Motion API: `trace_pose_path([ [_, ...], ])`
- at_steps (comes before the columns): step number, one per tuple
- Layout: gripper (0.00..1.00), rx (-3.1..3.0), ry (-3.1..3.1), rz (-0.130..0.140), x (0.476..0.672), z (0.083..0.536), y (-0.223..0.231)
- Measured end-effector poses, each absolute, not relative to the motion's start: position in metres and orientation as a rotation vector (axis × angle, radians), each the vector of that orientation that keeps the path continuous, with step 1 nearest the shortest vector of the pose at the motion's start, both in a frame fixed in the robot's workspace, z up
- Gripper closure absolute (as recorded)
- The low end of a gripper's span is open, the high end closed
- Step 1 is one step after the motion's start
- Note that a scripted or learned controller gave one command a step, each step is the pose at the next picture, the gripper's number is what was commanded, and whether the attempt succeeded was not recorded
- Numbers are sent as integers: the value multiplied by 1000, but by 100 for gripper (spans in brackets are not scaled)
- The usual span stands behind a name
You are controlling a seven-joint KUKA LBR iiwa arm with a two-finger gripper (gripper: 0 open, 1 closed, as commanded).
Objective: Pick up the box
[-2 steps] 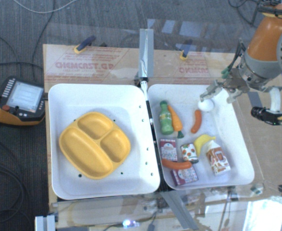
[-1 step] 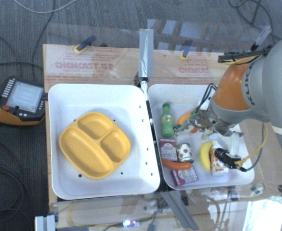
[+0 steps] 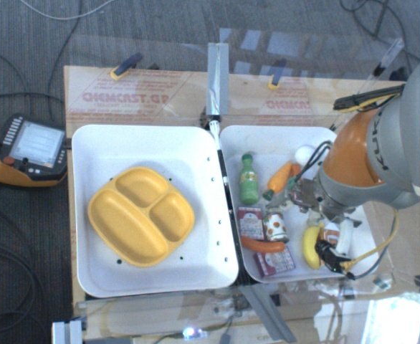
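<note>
Camera view: red print on board [image 3: 124, 97] upper left, blurred, unreadable. Box [image 3: 250, 223], maroon, label illegible, lower centre of right bin [image 3: 231, 192], beside can [image 3: 274, 226], above sausage [image 3: 264, 246]. Gripper [image 3: 323, 229] lower right near banana [image 3: 310, 246]; opening cannot tell. Left bin [image 3: 88, 278]: yellow tray [image 3: 142, 215], free margins around.
</note>
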State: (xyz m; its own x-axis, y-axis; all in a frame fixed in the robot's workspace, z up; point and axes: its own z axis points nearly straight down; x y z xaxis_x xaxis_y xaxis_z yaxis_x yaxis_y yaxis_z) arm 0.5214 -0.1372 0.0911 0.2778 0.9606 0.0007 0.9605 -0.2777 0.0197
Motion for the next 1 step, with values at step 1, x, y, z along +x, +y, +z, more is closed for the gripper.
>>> trace_pose_path([
  [1,0,2599,1768,-6,484,187,-124],
])
